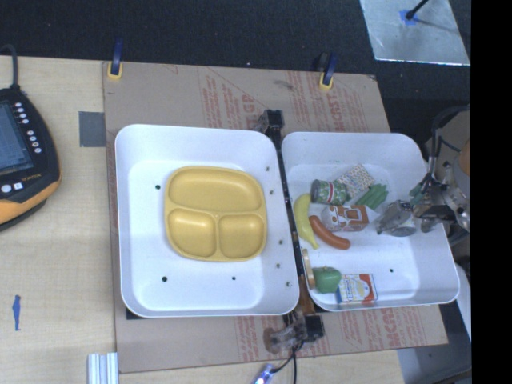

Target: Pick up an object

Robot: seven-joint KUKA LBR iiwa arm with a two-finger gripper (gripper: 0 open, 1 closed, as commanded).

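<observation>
I see two shallow white bins side by side on a brown cardboard sheet (240, 94) clipped to the wooden bench. The left bin (136, 214) is smooth, glossy plastic with rounded corners, and it holds a matte yellow tray (214, 212), a rounded rectangle moulded into three compartments, one long one across the top and two smaller ones below.

The right bin (432, 270) carries the small objects. A curved yellow banana (303, 221) lies against the left wall, its long axis running top to bottom of the view. Just beside it a smooth reddish sausage (330, 233) slants from upper left down to lower right. Above them a green-labelled can (328, 190) lies on its side, long axis roughly left to right, touching a crinkled printed packet (357, 177). A small carton (356, 288) with a red and white face sits near the bottom wall, next to a green rounded piece (326, 278).

The gripper (398, 218), dull grey metal, sits low over the right half of this bin, fingertips pointing left toward the pile; I cannot tell whether it is released or clenched, and nothing is visibly between its tips

A black and orange handheld pendant (20, 162) rests at the far left of the bench
</observation>
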